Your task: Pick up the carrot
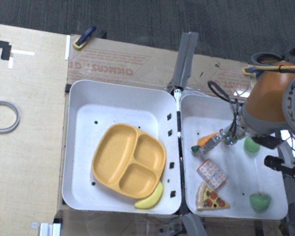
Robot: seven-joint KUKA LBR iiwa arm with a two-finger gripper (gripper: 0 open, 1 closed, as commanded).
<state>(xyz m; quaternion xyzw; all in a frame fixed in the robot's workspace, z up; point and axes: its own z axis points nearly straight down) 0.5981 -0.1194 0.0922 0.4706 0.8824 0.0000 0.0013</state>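
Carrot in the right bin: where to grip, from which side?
Judging by its pose, grip the carrot across its orange middle, from above. It lies flat on the right bin floor; the hand is at it, so its shape is partly hidden.

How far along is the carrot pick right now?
Done: the arm has reached into the right bin, and the gripper sits right at the carrot. In hand: the grasp itself, though I cannot tell whether the carrot is actually held; it looks to be lying on the bin floor. Left: secure the grasp and lift it clear.
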